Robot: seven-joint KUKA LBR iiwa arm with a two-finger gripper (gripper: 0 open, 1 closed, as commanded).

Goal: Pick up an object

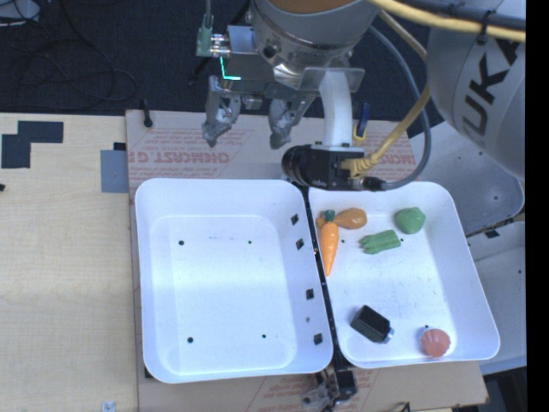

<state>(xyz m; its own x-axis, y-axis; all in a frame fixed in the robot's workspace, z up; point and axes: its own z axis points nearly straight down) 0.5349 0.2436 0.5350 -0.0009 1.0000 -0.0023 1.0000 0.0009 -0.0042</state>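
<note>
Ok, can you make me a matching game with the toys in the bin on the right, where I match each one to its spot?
Things:
1. carrot
2. black block
3. pink ball
4. green ball

Places in the right bin:
A. near corner, far right
B. far side, near the right wall
C. along the wall shared with the other bin
D. near side, around the middle

Pairs: 1-C, 2-D, 3-A, 4-B
</note>
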